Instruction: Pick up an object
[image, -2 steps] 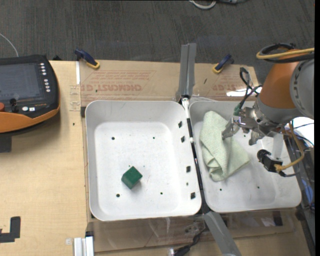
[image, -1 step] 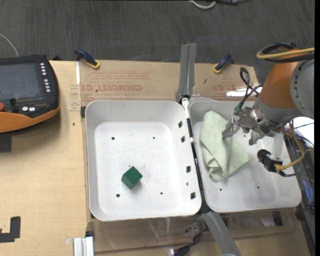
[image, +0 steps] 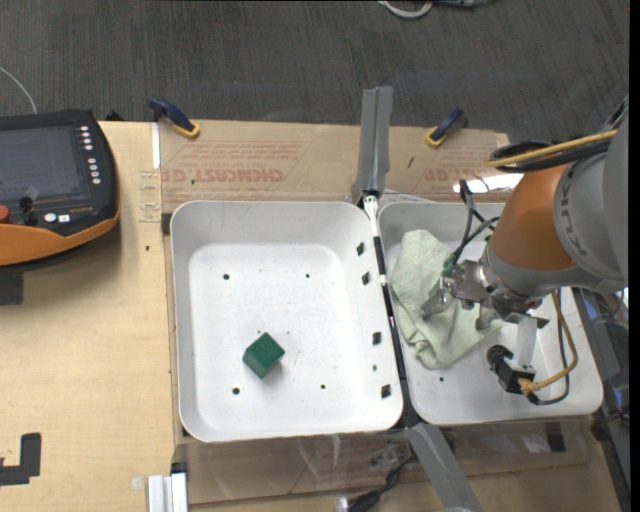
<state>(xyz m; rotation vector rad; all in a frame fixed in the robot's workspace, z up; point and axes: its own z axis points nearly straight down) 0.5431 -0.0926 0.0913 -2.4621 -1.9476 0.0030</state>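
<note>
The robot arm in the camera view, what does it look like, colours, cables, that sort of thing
The arm is bulky and rounded, grey, with a broad orange band above the wrist. Below the band sits a metallic grey wrist assembly ending in the gripper. Thin dark cables loop beside the wrist, a yellowish cable curves below it, and a yellow-and-black line runs across the top of the arm.

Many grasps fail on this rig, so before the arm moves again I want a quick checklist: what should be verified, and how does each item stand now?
1. Hand is over a target: ok, it sits above the pale green cloth in the right bin.
2. Cloth actually gripped: cannot tell.
3. Cloth inside the bin walls: ok, it lies against the divider side.
4. Green block clear of the arm: ok, it lies alone in the left bin.
5. Cables free of the cloth: ok, they hang apart from it.
</note>
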